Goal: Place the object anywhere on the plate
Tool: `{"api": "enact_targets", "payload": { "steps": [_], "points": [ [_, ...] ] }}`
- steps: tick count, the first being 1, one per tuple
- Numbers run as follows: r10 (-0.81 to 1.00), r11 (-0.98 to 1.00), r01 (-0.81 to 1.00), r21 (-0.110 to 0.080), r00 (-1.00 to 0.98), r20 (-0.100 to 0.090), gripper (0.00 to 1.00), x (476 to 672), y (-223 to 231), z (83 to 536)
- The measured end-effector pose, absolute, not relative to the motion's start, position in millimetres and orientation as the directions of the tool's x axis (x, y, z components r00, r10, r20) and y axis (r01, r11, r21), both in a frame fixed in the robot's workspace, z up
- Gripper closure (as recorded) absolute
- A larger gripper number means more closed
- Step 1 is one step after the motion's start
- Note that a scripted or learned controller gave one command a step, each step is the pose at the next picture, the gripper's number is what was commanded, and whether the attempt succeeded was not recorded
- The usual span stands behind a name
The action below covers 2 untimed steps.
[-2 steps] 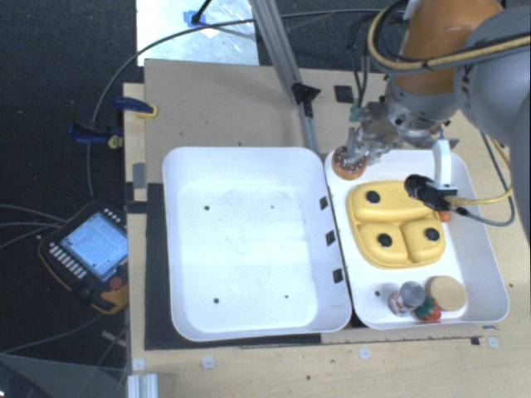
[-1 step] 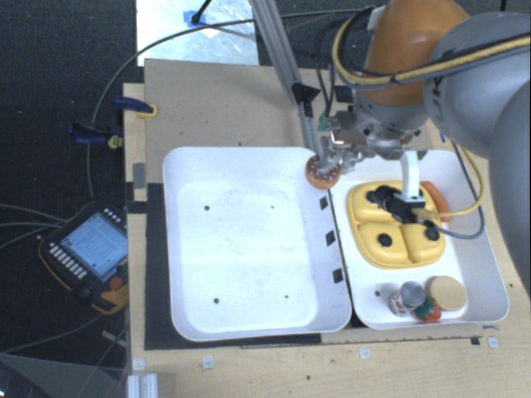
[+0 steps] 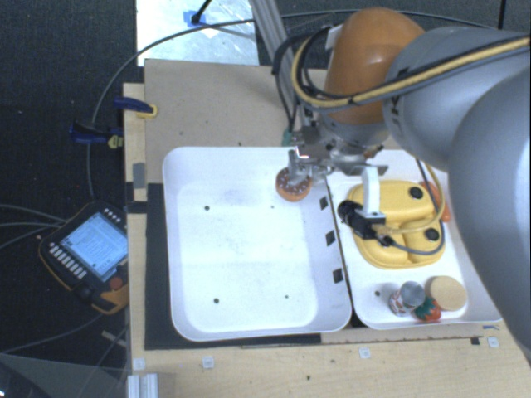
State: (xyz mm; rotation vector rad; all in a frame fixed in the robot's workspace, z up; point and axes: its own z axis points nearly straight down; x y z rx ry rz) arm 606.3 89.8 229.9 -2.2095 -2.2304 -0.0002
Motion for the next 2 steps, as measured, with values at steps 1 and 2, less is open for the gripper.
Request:
{"api": "enact_targets", "payload": {
  "steps": [1, 2],
  "points": [
    [1.0, 0.011, 1.0, 0.002, -0.011, 0.003, 1.0, 600.6, 144.7, 233.7],
    [1.0, 0.004, 1.0, 0.001, -0.004, 0.001, 0.0, 601.1, 141.0, 233.6]
  ]
}}
